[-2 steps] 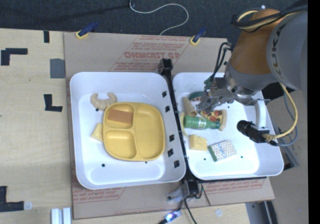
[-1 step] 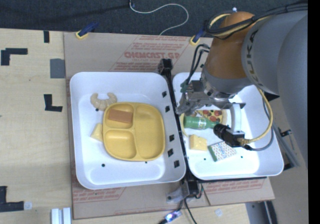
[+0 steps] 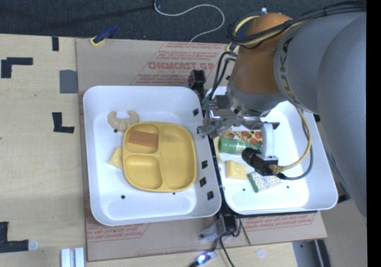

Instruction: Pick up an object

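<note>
While my grey arm (image 3: 333, 69) reaches in from the right with its orange band (image 3: 262, 37) sitting high over the bench, my gripper (image 3: 221, 118) hangs above the near-left corner of the right bin (image 3: 309, 200), just beside the wall that divides the two bins. I cannot tell how the gripper is set, because the wrist and its cables cover it from above, and nothing shows as held. Right under and just past the gripper lies a green bottle-like object (image 3: 231, 145) on its side, with a colourful printed packet (image 3: 250, 136) touching it on the far side. Nearer the front of the same bin lies a pale yellow wedge (image 3: 236, 170), and beside it a green patterned piece (image 3: 262, 183), partly under a black fitting on my cable (image 3: 261, 162). In the left bin (image 3: 101, 200) a yellow divided plate (image 3: 159, 157) takes up the middle, tilted a little, with a brown flat block (image 3: 143, 137) resting in its upper left compartment. A tan curved object (image 3: 122, 119) lies just beyond the plate's far-left edge, and a pale yellow piece (image 3: 115, 157) pokes out from under the plate's left side. Both bins stand on a sheet of cardboard (image 3: 166, 63) with red print, and a thin white cable (image 3: 184, 11) trails across the dark floor behind it.
</note>
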Motion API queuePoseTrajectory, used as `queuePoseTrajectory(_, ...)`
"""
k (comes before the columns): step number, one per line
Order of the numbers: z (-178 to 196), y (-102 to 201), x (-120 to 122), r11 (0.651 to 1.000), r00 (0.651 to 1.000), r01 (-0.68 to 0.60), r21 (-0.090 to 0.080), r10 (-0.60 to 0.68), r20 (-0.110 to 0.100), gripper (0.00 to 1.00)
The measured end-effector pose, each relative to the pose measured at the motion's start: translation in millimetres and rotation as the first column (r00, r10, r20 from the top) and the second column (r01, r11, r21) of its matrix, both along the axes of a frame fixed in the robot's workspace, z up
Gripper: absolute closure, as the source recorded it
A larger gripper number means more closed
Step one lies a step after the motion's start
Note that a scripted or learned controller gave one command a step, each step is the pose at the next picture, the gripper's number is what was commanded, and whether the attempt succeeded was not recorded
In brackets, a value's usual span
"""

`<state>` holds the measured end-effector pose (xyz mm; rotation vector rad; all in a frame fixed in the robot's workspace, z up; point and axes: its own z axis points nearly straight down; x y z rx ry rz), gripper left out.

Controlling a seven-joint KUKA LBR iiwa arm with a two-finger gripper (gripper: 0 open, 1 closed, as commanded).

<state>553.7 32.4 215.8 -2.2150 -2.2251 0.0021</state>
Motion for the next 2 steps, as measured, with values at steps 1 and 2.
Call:
queuePoseTrajectory(1,18.0,-11.0,1.0,1.0,1.0,0.003,-0.001,-0.003,0.002,1.0)
queuePoseTrajectory(2,17.6,-6.1,0.5,1.0,1.0,0.002,0.0,-0.002,0.0,1.0)
